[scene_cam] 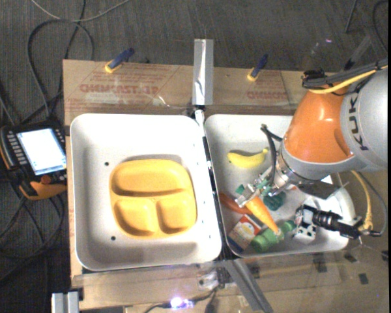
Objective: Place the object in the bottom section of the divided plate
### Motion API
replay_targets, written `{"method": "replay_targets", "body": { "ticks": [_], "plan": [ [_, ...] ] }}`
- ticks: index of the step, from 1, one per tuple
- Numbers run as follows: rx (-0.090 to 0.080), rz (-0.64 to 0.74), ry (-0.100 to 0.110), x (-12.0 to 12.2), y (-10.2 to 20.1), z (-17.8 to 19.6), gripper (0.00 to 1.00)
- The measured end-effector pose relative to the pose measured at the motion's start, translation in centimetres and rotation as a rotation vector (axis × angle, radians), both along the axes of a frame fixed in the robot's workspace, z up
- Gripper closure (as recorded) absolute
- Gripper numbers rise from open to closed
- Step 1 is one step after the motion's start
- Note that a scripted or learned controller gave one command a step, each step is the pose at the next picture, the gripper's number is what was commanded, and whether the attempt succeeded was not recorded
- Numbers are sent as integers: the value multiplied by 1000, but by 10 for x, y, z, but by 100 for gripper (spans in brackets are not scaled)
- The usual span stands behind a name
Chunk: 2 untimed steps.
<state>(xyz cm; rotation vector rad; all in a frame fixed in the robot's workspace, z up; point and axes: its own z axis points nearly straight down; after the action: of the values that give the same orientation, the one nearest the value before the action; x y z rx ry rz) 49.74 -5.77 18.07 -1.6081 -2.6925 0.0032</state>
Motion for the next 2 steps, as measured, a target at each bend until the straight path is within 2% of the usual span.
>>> {"method": "replay_targets", "body": {
  "ticks": [1, 2],
  "plan": [
    [-1, 75, 1, 19, 92, 0, 100],
    [-1, 75, 7, 19, 93, 5, 100]
  ]
}}
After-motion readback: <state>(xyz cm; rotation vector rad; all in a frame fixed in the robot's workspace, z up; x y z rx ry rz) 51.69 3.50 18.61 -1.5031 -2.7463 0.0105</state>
